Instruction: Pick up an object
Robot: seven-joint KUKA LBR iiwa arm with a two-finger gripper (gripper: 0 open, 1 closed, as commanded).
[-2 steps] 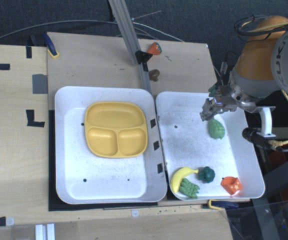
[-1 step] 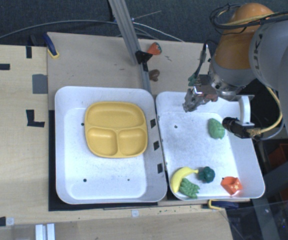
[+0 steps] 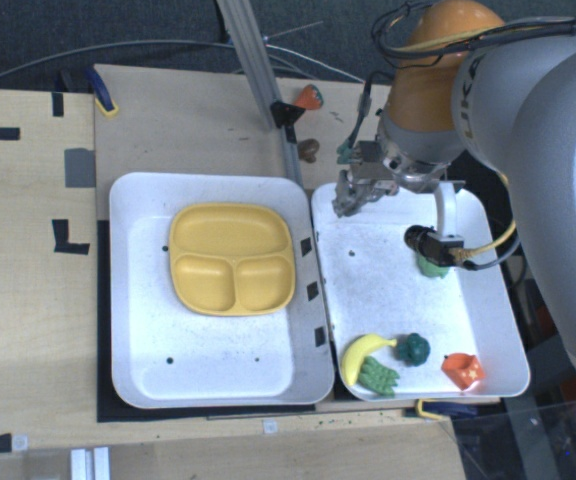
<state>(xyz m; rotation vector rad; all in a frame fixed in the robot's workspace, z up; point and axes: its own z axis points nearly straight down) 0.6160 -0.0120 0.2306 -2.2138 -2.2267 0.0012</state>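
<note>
The gripper hangs over the far left corner of the right bin; whether its fingers are spread or pressed together cannot be told, and nothing shows between them. Well toward the camera from it, at the bin's near edge, lie a yellow banana, a light green toy, a dark green ball-shaped toy and an orange toy. To its left, in the left bin, rests a yellow divided plate.

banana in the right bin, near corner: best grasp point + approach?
Probably the upper curved middle of the yellow banana, jaws across its narrow width, coming straight down. It lies flat, arcing along the right bin's front-left corner; the light green piece touches its lower end and the dark green piece sits at its tip, so mid-span is freest.
</note>
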